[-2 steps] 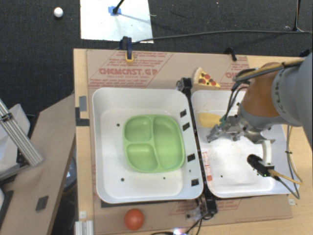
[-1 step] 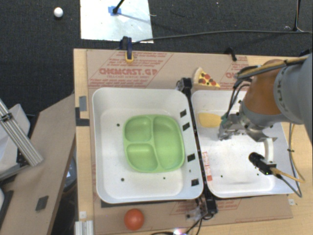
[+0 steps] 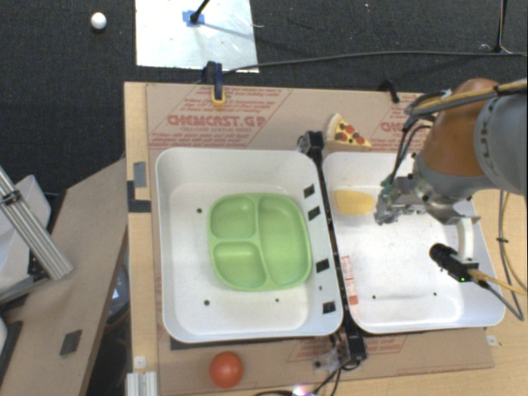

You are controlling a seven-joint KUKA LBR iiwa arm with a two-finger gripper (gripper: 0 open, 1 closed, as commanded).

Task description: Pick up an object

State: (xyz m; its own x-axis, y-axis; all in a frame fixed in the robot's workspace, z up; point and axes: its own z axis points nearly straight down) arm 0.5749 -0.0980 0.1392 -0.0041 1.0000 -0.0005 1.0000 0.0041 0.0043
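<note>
Here, yellow piece [image 3: 355, 201] just beside fingers [image 3: 384, 213].

On my desk [image 3: 165, 114] two bins sit side by side: the left bin [image 3: 177, 246] holds a divided tray [image 3: 258, 241], and the right bin [image 3: 396, 304] holds a flat piece [image 3: 355, 201] at its 10 o'clock corner. The tool [image 3: 386, 208] hangs just at 3 o'clock of that piece. I see a pizza slice toy [image 3: 346, 132] at 12 o'clock outside the right bin, and a ball [image 3: 225, 369] at 6 o'clock of the left bin.

A robotics lab: white bins [image 3: 247, 159] on a cardboard-covered bench [image 3: 247, 114].

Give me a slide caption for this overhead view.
Arm's hand hovers beside yellow object in right bin.
</note>
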